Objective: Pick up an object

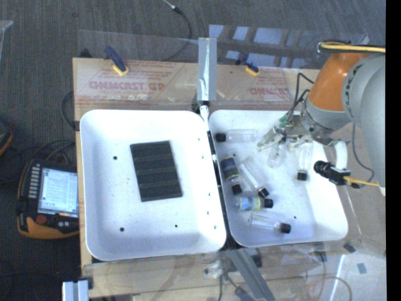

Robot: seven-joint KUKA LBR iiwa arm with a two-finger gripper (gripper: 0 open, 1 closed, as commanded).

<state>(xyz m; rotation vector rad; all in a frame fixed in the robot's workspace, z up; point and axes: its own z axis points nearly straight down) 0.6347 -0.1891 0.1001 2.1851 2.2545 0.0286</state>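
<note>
camera view gives you both white bins from above, side by side on the surface (135, 83). your arm (351, 86) reaches in from the right, its orange band over the upper right corner of the right bin (326, 221). the tool (282, 137) hangs low over the upper middle of that bin; you cannot tell from this slant whether it is apart or together, and no object is seen in it.

the right bin holds your candidates: several small clear vials with dark caps. one vial (235, 136) lies near the top left corner, a dark-bodied one (229, 168) sits by the left wall, a long clear one (252, 179) runs diagonally through the middle, one with a blue band (252, 202) lies just below it, and another (269, 223) rests near the front edge. a lone black cap (301, 175) sits toward the right, near the tool.

the left bin (100, 231) carries a flat dark ribbed rectangle (156, 170), tilted slightly, near its centre. a handheld pendant (50, 199) lies on the floor to the left.
</note>
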